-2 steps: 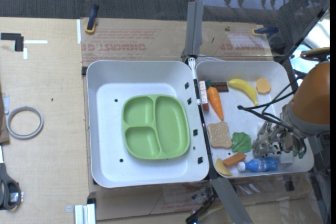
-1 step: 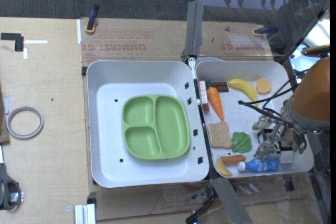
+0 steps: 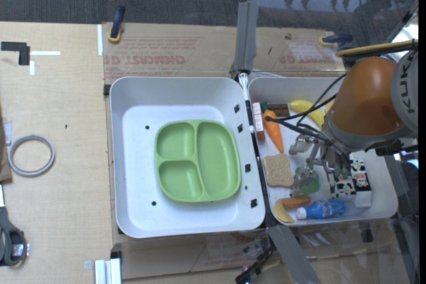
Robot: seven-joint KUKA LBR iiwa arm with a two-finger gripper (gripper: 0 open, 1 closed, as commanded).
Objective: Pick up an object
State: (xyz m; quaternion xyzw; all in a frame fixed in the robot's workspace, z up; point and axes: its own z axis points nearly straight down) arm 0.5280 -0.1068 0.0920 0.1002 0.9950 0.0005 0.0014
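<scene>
So the gripper (image 3: pixel 313 157) is hanging low over the right bin (image 3: pixel 385 211), just right of the bread (image 3: pixel 278 169). Honestly can't tell if it's open or clamped on anything, it's all a tangle of metal and cable from this angle. I see nothing clearly pinched in it, so I wouldn't call anything picked yet.

My guess at the target is the greenish piece (image 3: pixel 307 179), just right of the bread and pretty much under the gripper. It's partly covered, so I can't say what it is.

What worries me is how crowded that spot is:
- The brown sausage-looking thing (image 3: pixel 295 201) and the bottle (image 3: pixel 323 211) sit just below-right of the bread, close together. A slightly-off descent could grab two things or just shove them around.
- The bread is flat, so a closing grip could skate over it.
- The carrot (image 3: pixel 273 132), just above the bread, looks round and tapered, so I'd expect it to squirt out if it's clipped near the tip.
- The black-and-white box (image 3: pixel 354 183), further right of the bread, sits beside the wrist and could get bumped.
</scene>
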